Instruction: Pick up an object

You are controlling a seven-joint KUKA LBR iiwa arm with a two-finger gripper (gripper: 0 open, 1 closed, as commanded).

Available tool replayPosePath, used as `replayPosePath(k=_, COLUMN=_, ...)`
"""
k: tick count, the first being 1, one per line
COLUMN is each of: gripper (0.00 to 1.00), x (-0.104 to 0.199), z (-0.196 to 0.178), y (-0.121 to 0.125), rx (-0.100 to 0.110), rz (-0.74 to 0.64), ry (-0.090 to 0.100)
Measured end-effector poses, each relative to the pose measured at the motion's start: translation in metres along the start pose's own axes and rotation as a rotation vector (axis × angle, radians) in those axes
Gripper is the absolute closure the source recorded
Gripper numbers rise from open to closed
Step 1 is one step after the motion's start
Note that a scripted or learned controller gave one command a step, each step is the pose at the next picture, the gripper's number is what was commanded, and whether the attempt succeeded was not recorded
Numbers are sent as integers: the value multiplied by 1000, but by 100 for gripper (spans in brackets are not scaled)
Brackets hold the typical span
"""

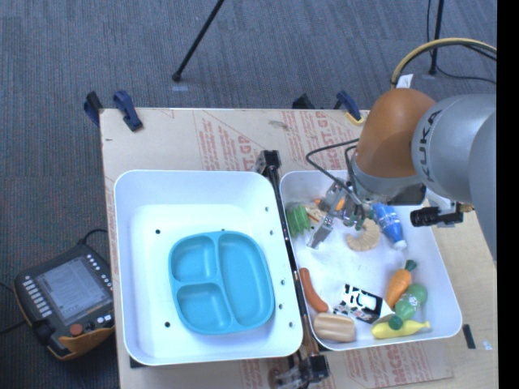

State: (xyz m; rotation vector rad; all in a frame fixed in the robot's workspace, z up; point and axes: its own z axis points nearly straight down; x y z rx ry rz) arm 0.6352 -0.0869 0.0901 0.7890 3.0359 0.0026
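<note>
white right bin (442,266) crowds the gripper (327,220), seemingly open and empty, between green toy (298,217) and cookie (363,237).

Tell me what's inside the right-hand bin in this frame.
The right bin holds a sausage, bread roll, black-and-white box, carrot, banana and blue bottle. The arm covers the bin's upper part.
</note>
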Motion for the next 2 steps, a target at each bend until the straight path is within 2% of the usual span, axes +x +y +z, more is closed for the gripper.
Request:
replayPosePath(k=1, gripper=100, x=-4, z=-15, y=1, rx=-5, rz=1, ry=-12)
replayPosePath(k=2, gripper=100, x=51, z=-169, y=1, rx=-1, rz=-72, ry=-2)
